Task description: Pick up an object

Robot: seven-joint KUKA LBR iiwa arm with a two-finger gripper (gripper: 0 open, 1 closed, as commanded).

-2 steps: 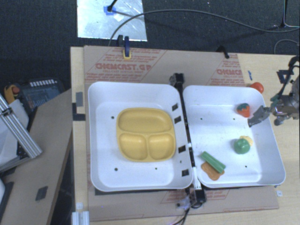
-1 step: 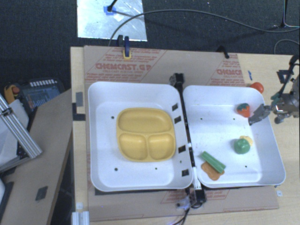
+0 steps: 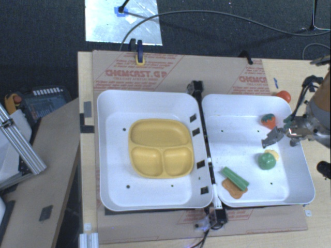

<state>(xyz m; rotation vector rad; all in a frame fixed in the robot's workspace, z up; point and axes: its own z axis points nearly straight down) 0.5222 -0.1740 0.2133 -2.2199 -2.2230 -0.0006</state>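
Observation:
The right bin point(image 3: 243, 138) holds several small toy foods. A red and green strawberry-like piece point(image 3: 268, 120) lies near its far right side. A green round piece point(image 3: 267, 161) rests against a pale yellow piece point(image 3: 273, 153) further forward. Near the front left of this bin a green stick point(image 3: 235, 178) lies across an orange flat piece point(image 3: 234, 191). My gripper point(image 3: 274, 136) reaches in from the right and hangs between the strawberry-like piece and the green round piece, slightly above the bin floor. Nothing shows in its grasp.
The left bin point(image 3: 111, 138) holds a yellow divided plate point(image 3: 158, 147). An orange-red ball point(image 3: 283, 95) sits just outside the right bin's far right corner. A black divider with clips point(image 3: 202, 143) runs between the bins. Cables cross the dark floor behind.

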